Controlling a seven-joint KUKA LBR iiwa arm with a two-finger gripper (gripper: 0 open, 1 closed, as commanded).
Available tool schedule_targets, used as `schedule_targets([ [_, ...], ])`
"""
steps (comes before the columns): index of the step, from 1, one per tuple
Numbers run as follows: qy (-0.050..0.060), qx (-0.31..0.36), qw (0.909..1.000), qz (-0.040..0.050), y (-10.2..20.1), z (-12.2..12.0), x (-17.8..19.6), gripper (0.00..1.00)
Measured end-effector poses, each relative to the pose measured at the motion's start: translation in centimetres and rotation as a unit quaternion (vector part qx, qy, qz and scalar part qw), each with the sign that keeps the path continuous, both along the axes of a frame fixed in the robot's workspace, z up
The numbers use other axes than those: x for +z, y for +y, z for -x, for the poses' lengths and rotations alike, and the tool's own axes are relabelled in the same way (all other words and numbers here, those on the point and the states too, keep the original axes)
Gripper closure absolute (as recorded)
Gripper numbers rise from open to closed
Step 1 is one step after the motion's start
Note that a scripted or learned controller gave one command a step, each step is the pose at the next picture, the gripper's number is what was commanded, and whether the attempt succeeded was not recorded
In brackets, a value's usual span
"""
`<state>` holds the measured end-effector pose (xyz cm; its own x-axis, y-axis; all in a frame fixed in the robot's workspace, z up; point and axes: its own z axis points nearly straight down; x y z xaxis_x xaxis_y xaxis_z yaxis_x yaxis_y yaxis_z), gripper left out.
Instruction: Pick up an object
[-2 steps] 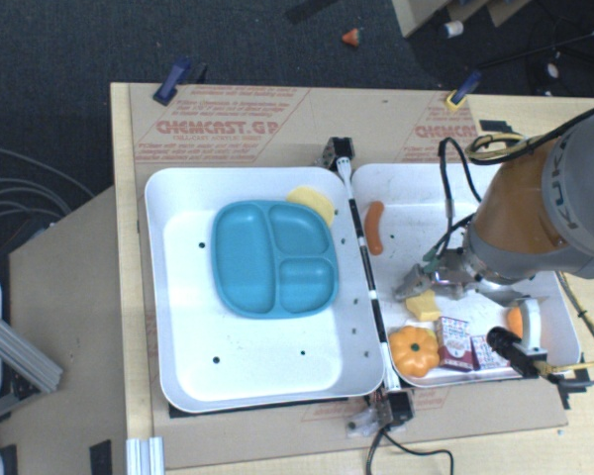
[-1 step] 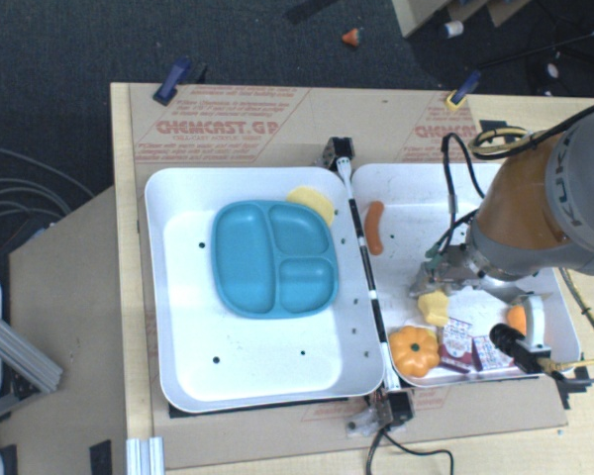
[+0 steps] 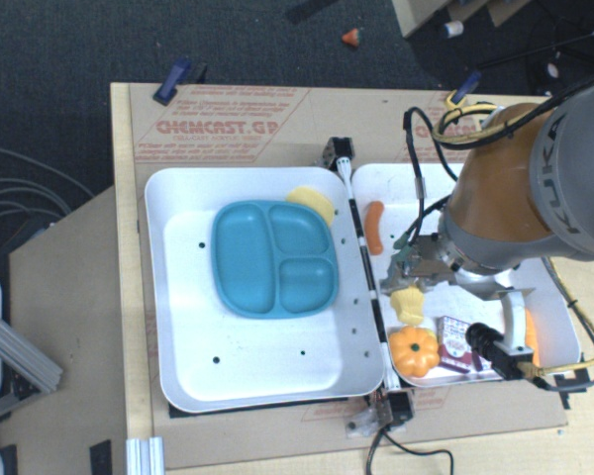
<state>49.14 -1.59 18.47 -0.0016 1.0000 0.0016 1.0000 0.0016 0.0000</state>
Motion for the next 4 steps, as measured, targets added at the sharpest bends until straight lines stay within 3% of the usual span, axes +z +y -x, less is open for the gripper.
schedule_targets([
  [1, 0.0, 0.0, 1.0, 0.0003, 5.2, 1.2, 7.7, 1.0],
  [2, 0.002, -0.001, 1.0, 0.0006, -2.1, 1.3, 6.9, 1.0],
  [3, -0.001, 0.0, 1.0, 0.0006, 3.4, 1.2, 7.8, 1.0],
  [4, 0.0, -0.001, 1.0, 0.0013, -6.0, 1.1, 12.4, 1.0],
])
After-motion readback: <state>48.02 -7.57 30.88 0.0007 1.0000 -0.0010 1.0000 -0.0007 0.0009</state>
